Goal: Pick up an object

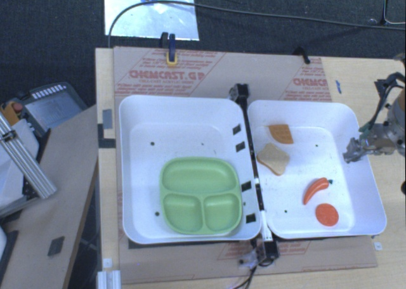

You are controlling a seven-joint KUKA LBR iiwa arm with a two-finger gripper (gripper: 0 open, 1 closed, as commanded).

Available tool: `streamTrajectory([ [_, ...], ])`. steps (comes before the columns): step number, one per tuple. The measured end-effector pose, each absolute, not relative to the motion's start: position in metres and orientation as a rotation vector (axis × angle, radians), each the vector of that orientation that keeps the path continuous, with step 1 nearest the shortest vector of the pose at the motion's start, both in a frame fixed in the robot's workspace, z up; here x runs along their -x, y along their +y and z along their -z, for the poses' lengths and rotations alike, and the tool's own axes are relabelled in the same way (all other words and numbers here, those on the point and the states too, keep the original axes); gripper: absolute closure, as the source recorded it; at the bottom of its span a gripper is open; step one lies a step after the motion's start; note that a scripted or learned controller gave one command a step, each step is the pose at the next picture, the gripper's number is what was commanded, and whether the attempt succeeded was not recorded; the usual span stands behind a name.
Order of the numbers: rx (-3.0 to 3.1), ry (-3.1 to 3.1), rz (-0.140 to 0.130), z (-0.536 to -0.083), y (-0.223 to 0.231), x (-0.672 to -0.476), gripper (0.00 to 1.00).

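The right white bin holds several toy foods: an orange-brown wedge at the back, a tan bread slice in front of it, a red-orange chili pepper and a round red-orange disc near the front. My gripper hangs at the bin's right rim, to the right of the pepper and apart from every piece. Nothing shows between its fingers.
The left white bin carries a green three-compartment plate. A black divider strip runs between the bins. Cables and a yellow clamp lie behind the bins, and grey equipment stands at far left.
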State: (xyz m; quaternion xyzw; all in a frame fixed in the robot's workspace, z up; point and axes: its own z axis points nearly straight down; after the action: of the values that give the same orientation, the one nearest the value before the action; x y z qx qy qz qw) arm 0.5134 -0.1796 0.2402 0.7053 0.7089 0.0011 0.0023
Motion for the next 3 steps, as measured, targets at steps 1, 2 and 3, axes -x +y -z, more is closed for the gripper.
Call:
streamTrajectory([
  [1, -2.211, 2.231, -0.004, -0.228, -0.125, -0.515, 1.0],
  [2, -2.209, 2.232, -0.005, -0.234, -0.066, -0.519, 1.0],
  [3, -2.212, 2.231, -0.003, -0.222, -0.012, -0.517, 1.0],
])
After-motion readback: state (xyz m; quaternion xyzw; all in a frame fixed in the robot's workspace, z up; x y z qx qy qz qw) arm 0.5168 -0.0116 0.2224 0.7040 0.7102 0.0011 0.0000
